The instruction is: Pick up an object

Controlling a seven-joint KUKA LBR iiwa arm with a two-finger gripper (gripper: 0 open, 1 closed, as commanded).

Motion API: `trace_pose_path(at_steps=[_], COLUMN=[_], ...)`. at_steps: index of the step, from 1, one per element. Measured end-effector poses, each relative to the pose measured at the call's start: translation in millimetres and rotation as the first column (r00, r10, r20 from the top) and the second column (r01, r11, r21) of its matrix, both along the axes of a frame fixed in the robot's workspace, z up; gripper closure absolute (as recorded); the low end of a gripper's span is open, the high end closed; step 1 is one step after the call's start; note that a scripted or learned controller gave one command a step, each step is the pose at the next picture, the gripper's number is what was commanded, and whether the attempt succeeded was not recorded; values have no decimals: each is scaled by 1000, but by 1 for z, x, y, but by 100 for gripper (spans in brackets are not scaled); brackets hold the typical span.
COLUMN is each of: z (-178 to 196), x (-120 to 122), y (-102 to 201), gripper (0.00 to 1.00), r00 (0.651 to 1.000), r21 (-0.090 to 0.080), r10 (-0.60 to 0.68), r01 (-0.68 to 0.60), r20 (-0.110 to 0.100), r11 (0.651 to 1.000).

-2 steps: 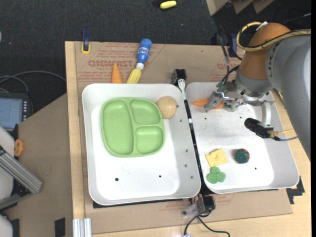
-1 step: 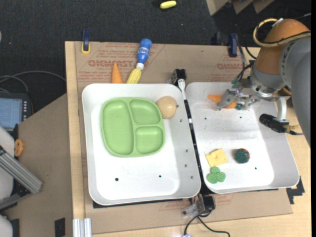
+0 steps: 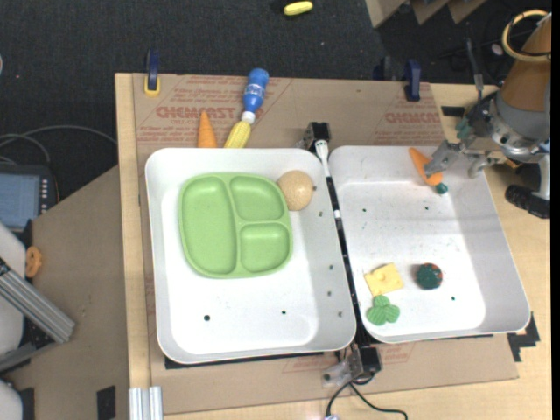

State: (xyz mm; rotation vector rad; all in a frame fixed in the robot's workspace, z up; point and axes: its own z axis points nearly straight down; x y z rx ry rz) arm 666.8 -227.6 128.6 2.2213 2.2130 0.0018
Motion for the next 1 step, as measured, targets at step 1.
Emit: trace_pose_path(at_steps=[1], z=[-39], x=[2], y=[36], gripper=[0], r00=[1000], r21=[1], r10=[6], r01=[-6], r20=[0], r11=[1000])
